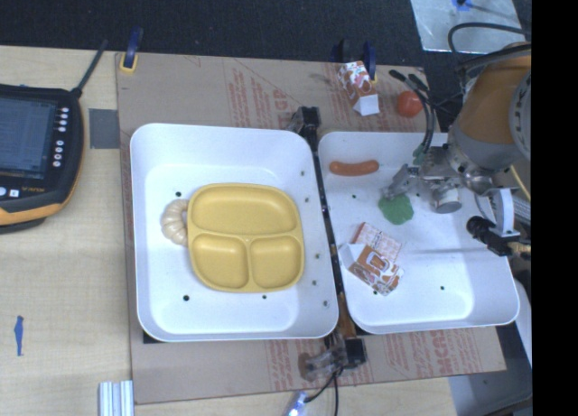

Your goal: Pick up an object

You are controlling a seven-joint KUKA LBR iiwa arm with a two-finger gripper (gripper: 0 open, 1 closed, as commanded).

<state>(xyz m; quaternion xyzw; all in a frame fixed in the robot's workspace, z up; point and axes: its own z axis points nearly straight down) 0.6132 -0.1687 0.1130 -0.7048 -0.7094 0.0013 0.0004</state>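
The claw (397,190) is lowered at the green object (396,209) in the right bin (452,310), positioned for pickup; grip state indeterminate.

teach pendant (32,154), blue clamp (132,50), cardboard sheet (235,89)

bins (226,315): smooth glossy white plastic
divided tray (244,235): matt yellow plastic
bench (54,288): pale wood grain
gripper (397,190): grey metal

The left shallow white plastic bin (153,225) holds a yellow three-compartment tray (245,235), with a pale ridged pastry (172,220) touching its left edge. The right shallow white plastic bin (452,301) holds a reddish sausage (353,168) at the back, a green lump (396,209) to its front right, and a brown-and-white crumpled packet (374,258) nearer the front.
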